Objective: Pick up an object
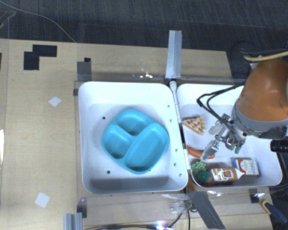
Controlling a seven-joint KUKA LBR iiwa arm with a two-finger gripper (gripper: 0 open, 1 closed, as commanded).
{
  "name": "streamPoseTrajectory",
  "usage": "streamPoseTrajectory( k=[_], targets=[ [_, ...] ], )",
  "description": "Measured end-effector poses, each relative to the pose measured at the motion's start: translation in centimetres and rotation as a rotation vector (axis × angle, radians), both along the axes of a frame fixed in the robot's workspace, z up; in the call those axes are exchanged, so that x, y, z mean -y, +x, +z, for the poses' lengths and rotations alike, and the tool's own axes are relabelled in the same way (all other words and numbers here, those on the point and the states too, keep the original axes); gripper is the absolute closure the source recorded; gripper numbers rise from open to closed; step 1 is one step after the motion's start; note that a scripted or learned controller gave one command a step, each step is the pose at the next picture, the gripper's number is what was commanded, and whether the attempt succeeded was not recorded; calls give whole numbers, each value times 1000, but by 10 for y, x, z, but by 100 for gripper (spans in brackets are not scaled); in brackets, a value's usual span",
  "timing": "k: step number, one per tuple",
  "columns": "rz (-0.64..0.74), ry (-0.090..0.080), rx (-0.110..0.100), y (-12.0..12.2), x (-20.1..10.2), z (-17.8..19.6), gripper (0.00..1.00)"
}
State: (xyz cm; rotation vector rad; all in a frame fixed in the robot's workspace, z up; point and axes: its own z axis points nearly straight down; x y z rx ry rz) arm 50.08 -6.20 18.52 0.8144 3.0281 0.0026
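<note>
Pale wood all over the table (29,152), smooth and light. Two white bins on it, side by side. Right bin (206,97) as the spot to look from.

Just left of the right bin and touching it: the left bin (93,109), with a blue dish (134,140) lying flat inside, split into three parts. At the far side, where the two bins meet: a grey metal post (174,51). Well to the left of the right bin, on the wood: black squares (38,56) and small white paper bits (55,100). Far past the right bin: dark grey carpet (110,13) on the floor.

Inside the right bin, by its left wall: a tan waffle piece (194,124). Lower down, by the same wall: an orange carrot (195,152). Below that, in the left front corner: a green leafy toy (198,166). Along the front wall: a brown bottle (225,175) lying on its side, and next to it a small carton (248,166).

Over the right bin, coming in from its right side: the arm (269,95), grey and orange, with black cables (213,99) looping out. Down low inside the right bin: the pincer (207,155), tip just beside the carrot. Hard to tell if open or closed. Nothing seen held in it.
</note>
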Motion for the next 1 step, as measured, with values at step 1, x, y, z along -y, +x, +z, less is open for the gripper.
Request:
streamPoseTrajectory(
  k=[1],
  targets=[
    [-41, -1, 2, -12, 18, 30, 0]
  ],
)
